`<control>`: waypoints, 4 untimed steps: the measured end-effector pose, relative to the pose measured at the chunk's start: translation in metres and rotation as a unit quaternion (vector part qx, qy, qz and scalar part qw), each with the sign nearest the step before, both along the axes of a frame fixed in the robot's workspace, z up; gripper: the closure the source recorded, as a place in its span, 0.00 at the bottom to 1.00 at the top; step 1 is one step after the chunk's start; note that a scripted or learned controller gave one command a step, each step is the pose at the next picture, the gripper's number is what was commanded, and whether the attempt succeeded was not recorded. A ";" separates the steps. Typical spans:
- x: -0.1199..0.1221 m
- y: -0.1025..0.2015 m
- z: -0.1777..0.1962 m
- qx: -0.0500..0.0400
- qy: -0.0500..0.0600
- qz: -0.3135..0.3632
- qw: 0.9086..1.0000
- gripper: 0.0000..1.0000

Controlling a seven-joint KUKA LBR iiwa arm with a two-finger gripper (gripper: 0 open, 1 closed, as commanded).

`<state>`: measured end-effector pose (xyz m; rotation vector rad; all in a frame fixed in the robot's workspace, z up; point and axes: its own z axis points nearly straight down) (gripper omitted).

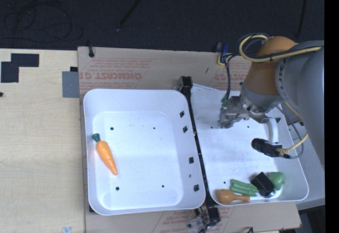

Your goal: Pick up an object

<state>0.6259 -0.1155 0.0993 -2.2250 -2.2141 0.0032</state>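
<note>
Nearest-edge clutter first: along the 6 o'clock wall of the white right bin (228, 160) sit four things packed close. They are an orange pear-shaped plastic gourd (231, 196), a green plastic bean pod (243, 188) just above it, a small black block (263, 184) against the pod's right end, and a rounded green plastic piece (276, 178) touching the block at its 2 o'clock.

Grey-arm two-finger gripper (228, 119) hangs over the same bin's 11 o'clock part, well apart from that cluster. Released or clenched: cannot tell, too small at this angle.

Key relation: the cluster lies between 5 and 6 o'clock from the gripper, same bin, bare white floor between them. Pod long axis runs about 10-to-4. Gourd long axis is about 9-to-3, neck pointing to 3.

Other candidate: orange plastic carrot with a green top (106, 157), alone in the white left bin (151, 142), near its 9 o'clock wall. Long axis 11-to-5, green end at 11. It lies at 8 o'clock from the gripper, across both bin walls, much farther than the cluster.

Judgement: pick not yet made. The cluster is the closest target, but its pieces touch, so a grab there risks nudging neighbours. The carrot is farther yet isolated, and would want a close across its 11-to-5 axis.
</note>
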 end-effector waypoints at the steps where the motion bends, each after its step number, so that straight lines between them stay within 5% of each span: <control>1: -0.020 0.059 0.127 0.001 -0.005 0.005 1.000 1.00; 2: 0.020 0.018 0.321 -0.003 -0.011 0.004 1.000 1.00; 4: 0.004 0.204 0.310 0.001 0.001 0.008 1.000 1.00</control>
